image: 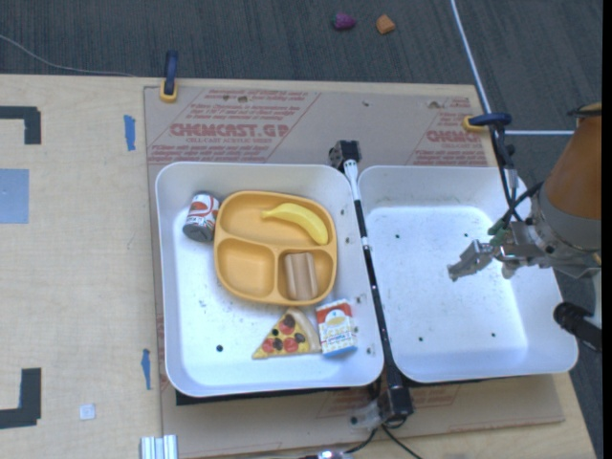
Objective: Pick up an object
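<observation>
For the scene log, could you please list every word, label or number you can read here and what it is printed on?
"CHEMCAST GP": red print on the brown protective sheet behind the left bin; it repeats at the sheet's right end, partly cut off.
Smaller red lines under it: too blurred to read.
Small carton: print too small to read.
Can: markings unreadable.

A yellow-orange divided plastic plate is sitting in the shallow white left bin, showing a bright yellow toy banana and a tan-brown toy sausage. A red-and-white small can is lying at its left. Near it, a yellow toy pizza slice is showing red and dark spots beside a red, white and blue small carton. The shallow white right bin is looking dark-speckled.
</observation>
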Motion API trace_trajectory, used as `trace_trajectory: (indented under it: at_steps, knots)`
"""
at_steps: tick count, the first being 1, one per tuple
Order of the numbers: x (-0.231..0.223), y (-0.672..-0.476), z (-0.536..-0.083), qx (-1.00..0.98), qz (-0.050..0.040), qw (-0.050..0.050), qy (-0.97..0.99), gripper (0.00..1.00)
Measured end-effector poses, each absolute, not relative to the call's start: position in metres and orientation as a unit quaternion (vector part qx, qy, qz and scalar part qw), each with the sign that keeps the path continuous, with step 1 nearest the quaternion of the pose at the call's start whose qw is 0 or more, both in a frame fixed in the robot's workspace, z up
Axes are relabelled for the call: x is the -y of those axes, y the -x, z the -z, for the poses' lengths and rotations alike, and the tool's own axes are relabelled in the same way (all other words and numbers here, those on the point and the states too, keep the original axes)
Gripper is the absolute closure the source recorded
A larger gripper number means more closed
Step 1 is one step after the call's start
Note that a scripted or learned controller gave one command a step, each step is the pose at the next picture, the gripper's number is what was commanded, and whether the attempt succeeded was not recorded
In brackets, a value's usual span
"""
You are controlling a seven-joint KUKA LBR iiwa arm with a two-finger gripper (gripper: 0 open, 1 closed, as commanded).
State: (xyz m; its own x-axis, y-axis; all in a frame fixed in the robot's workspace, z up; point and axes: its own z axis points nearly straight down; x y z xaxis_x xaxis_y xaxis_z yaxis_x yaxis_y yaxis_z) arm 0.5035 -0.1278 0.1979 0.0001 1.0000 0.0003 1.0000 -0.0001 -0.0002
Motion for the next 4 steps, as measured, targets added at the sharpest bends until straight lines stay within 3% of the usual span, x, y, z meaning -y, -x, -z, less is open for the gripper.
trace_trajectory:
  at_steps: [1, 2, 3, 4]
  knots:
    - [0.163, -0.537, -0.094, 0.707, 0.0003, 0.0, 0.707, 0.0]
    - [0.14, -0.479, -0.098, 0.707, -0.0001, 0.001, 0.707, 0.0]
    - [0.22, -0.48, -0.121, 0.708, 0.0021, 0.003, 0.706, 0.0]
    - [0.203, -0.482, -0.089, 0.708, 0.0023, -0.001, 0.707, 0.0]
